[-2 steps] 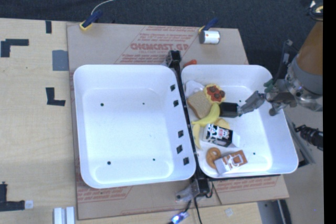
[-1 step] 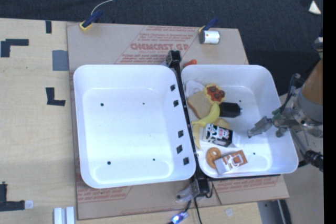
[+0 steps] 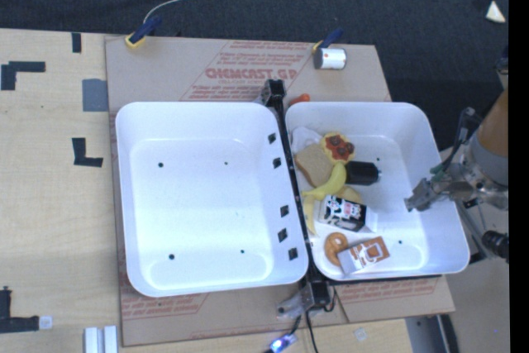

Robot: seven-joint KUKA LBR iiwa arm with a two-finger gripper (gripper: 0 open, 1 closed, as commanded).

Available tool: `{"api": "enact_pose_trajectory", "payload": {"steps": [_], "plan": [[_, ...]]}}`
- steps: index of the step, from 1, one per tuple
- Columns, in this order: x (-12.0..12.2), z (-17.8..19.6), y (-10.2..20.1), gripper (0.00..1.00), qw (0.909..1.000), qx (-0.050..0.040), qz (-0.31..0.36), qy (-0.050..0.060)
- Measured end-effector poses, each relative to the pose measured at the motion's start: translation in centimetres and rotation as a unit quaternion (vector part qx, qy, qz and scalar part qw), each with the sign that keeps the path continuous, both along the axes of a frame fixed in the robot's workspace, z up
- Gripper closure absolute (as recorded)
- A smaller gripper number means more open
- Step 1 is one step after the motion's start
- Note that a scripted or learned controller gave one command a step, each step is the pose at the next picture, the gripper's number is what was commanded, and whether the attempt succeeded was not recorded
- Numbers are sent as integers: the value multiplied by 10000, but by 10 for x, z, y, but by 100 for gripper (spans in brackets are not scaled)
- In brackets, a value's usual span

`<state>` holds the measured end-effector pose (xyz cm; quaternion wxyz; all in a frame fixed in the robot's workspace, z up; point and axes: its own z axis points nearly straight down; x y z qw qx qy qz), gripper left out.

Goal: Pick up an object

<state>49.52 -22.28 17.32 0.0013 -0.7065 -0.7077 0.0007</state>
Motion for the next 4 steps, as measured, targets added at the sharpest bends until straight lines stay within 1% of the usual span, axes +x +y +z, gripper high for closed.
{"api": "enact_pose_trajectory", "payload": {"steps": [1,2,3,4], "plan": [[21,-92,-1,100,10000,-16,-6,-24],[95,-18,76,100,10000,-4,47,-59],[93,176,141,100,9999,-7,35,-106],[127,372,144,100,9999,-22,13,-110]]}}
